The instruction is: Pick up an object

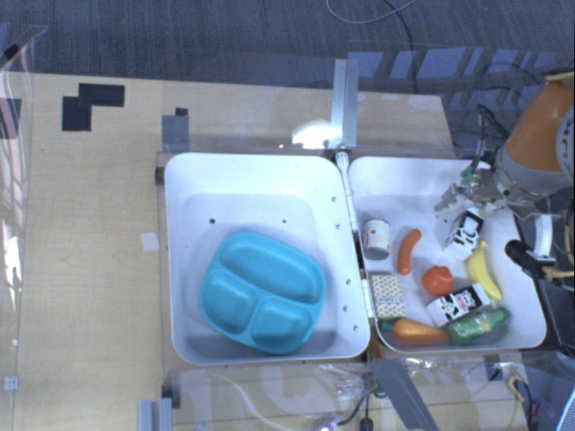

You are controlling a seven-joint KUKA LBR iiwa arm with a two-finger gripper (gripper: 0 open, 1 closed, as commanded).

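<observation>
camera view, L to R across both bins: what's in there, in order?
Blue divided plate → small can → patterned packet → red sausage → tomato → banana. The cartons, carrot and green item overlap these in x, so they're left out.

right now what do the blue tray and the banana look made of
Tray: probably moulded plastic, a uniform light blue with a smooth satin look and rounded compartments. Banana: likely a plastic toy, even bright yellow with no markings.

Light wooden bench (81,268) before dark grey carpet (180,16).
</observation>
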